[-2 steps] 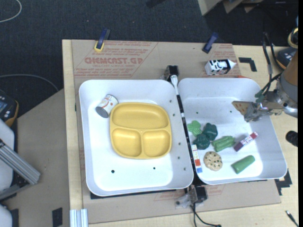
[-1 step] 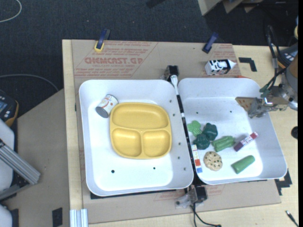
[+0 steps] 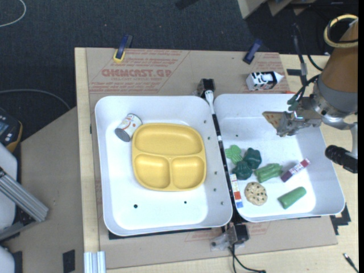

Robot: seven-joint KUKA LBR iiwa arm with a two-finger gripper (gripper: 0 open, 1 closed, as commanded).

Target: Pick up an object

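My gripper hangs over the back of the right bin, reaching in from the right. A small flat brown piece shows right at its left side, touching or very close to it; whether it is held is unclear. Toward the front of that bin lie a cluster of dark green toys, a light green piece, a green pickle-like piece, a purple and white marker, a green block and a round cookie.
The left bin holds a yellow divided plate and a small tipped-over can at its back left. A black and white object lies on the bench behind the right bin. Clamps sit on the board's back edge.
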